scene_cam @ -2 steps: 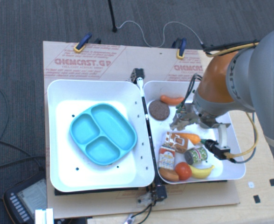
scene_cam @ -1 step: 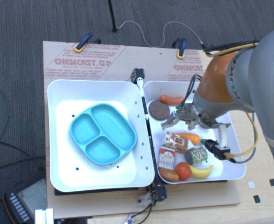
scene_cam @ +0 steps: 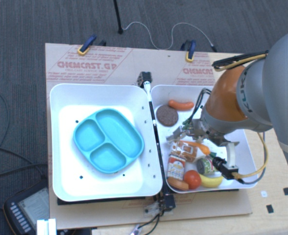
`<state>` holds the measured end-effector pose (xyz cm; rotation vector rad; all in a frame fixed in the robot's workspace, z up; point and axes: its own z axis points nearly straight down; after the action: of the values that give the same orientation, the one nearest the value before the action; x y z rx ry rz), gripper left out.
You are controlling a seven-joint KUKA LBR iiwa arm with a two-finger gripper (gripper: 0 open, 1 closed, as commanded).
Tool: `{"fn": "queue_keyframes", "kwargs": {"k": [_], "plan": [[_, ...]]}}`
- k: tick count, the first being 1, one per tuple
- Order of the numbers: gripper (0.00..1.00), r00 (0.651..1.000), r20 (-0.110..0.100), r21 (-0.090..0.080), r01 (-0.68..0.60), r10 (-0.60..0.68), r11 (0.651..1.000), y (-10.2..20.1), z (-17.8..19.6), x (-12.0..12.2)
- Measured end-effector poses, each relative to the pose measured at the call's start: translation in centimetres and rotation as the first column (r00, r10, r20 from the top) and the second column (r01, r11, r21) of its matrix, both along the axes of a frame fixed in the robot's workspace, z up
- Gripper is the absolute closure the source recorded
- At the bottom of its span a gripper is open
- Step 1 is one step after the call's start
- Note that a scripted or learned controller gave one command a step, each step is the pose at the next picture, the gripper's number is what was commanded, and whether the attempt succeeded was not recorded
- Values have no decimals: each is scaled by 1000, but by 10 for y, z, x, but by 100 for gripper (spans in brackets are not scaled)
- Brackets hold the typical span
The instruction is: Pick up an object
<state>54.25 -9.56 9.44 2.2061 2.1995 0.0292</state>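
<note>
While the left bin (scene_cam: 56, 131) holds a blue tray (scene_cam: 108, 140), right bin (scene_cam: 249, 155) crowded with toy food (scene_cam: 183, 153), tool (scene_cam: 195, 131) state unclear.

I can't read gripper (scene_cam: 203, 140) finger state: wrist hides it. Arm (scene_cam: 261, 92) cut off at right edge; packet (scene_cam: 176, 166) label too small.

The brown board (scene_cam: 149, 58) under the bins has red words on it. On the far left they read "CHEMCAST GP". The same red words show again on the far right, but part is hidden. Small packets (scene_cam: 176, 166) in the right bin have labels too small to read.
</note>
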Motion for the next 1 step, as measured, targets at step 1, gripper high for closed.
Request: {"fn": "queue_keyframes", "kwargs": {"k": [1], "plan": [[100,1000,-3,8,-2,2,1000,3,10,1]]}}
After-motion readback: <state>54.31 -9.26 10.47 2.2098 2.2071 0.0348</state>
